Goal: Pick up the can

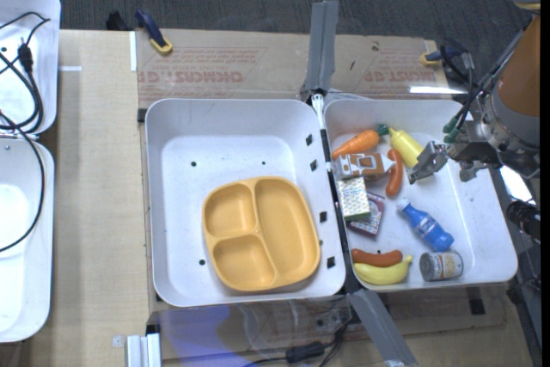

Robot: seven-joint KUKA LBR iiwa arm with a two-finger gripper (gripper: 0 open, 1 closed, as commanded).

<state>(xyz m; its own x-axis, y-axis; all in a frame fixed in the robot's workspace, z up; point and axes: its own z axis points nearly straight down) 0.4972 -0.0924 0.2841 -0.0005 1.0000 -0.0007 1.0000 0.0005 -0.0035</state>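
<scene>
Silver can [442, 265] lies on side in right bin [481, 219], near front corner, just right of banana [383, 272]. Blue bottle [426, 226] just behind can. Gripper [450, 161] hangs over bin's right middle, well apart from can, jaws spread wide, nothing between them. Carrot [357, 143], yellow bottle [405, 145], small boxes [357, 193] crowd bin's left side. Left bin [172, 185] holds yellow divided plate [258, 233]. Both bins sit on wooden table [94, 185].
</scene>
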